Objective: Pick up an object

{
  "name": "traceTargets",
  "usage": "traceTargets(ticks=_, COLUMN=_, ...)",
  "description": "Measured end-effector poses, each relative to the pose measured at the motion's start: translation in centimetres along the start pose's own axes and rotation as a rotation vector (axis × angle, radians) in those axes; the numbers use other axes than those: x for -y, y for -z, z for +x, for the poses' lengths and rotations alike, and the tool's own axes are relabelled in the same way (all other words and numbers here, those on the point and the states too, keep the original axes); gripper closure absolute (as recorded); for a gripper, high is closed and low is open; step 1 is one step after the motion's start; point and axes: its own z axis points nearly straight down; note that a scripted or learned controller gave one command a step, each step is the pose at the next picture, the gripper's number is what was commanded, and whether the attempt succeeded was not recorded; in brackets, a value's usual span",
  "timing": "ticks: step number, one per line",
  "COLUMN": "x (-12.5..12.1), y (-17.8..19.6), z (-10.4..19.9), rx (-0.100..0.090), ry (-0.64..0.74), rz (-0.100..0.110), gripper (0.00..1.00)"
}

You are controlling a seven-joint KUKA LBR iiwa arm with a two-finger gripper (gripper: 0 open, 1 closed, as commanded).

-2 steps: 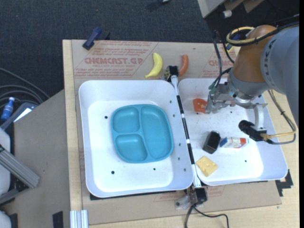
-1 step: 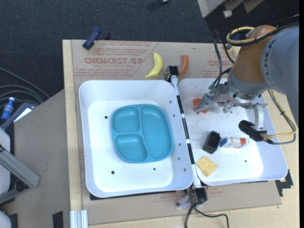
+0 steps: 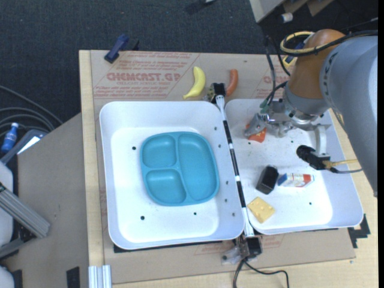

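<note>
My tool (image 3: 259,125): down in the right bin (image 3: 336,218), far-left part, just right of the divider. Can't tell how wide it's set or if anything's in it; metal parts blur together at this angle.
Closest obj: small orange-red piece (image 3: 258,137), touching or just under the tool tip, on its near side. Too small to name; can't say I've got it.
Key relation: that piece lies right below/near of my tool, so next move is prob. a short drop, no sideways travel. No clear long axis on it.
Other picks, right bin: black block (image 3: 267,179) nearer, mid bin; tube w/ red and white label (image 3: 296,179) just right of it, long axis running left-right; yellow sponge-like chunk (image 3: 261,209) at near-left corner.
Left bin (image 3: 117,122): blue divided plate (image 3: 179,168) in the middle.
On table (image 3: 144,75), far side, outside bins: banana (image 3: 195,83), orange carrot-like thing (image 3: 231,81).
Stage (my guess): at grasp point, lift not yet done.
</note>
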Motion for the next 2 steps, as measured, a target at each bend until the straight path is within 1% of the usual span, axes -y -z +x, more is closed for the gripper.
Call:
traceTargets(ticks=1, x=-0.1, y=1.1, z=0.0, rx=0.001, ry=0.001, rz=-0.003, gripper=1.00)
traceTargets(ticks=2, x=-1.2, y=11.9, z=5.6, rx=0.000, ry=0.000, rz=-0.001, gripper=1.00)
